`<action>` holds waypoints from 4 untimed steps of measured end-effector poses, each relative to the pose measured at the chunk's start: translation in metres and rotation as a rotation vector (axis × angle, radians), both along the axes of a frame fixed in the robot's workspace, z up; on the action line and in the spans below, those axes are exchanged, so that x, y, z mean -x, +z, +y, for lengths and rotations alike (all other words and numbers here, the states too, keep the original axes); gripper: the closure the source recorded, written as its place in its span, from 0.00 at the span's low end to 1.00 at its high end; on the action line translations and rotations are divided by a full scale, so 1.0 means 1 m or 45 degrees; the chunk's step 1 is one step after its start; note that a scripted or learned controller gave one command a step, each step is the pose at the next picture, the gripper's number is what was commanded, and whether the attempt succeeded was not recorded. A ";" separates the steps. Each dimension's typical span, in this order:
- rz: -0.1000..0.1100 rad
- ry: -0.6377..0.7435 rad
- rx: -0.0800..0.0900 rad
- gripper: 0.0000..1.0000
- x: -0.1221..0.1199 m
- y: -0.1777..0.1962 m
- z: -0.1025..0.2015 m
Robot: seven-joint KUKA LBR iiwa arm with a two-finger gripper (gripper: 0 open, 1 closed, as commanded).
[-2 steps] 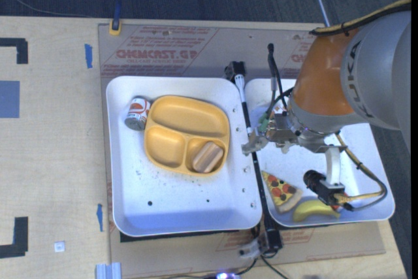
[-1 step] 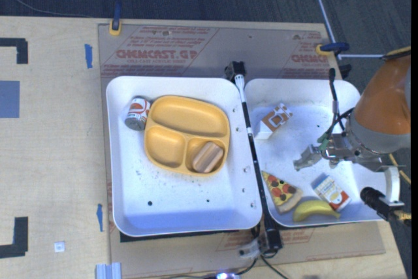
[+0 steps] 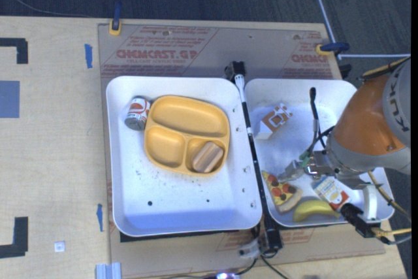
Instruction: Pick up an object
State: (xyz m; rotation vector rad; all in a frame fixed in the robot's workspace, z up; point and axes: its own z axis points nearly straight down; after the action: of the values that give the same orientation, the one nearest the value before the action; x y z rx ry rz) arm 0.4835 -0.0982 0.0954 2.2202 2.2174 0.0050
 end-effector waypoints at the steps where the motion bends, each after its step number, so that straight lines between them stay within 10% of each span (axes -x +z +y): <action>1: -0.008 -0.003 0.002 0.00 0.001 -0.006 0.004; 4: -0.008 -0.001 0.001 0.00 0.001 -0.006 0.004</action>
State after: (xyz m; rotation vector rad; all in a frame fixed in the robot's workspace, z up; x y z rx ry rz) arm 0.4827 -0.0946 0.0897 2.2169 2.2130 0.0113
